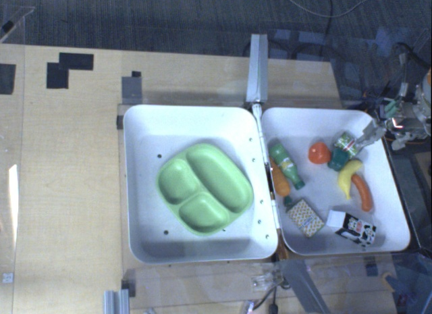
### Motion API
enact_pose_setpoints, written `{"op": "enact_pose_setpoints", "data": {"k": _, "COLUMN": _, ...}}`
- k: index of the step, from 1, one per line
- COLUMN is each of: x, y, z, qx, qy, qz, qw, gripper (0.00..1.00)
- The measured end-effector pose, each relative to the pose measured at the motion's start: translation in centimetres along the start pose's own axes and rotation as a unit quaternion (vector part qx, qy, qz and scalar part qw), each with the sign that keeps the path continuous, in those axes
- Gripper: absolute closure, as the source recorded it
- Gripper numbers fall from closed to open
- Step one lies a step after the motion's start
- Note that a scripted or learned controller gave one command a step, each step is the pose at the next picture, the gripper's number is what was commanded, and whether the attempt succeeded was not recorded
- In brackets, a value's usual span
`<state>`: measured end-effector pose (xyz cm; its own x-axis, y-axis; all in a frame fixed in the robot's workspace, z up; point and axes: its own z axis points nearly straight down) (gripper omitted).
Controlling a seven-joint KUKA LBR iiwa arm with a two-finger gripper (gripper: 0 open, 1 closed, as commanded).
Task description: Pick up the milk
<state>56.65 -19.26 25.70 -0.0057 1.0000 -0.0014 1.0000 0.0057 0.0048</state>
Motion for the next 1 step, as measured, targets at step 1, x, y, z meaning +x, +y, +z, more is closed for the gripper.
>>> {"op": "enact_pose_setpoints", "data": {"k": 1, "x": 0.00, "y": 0.00, "z": 0.00, "qx": 0.000, "qy": 0.000, "qz": 0.000, "qw": 1.0000, "gripper": 0.00}}
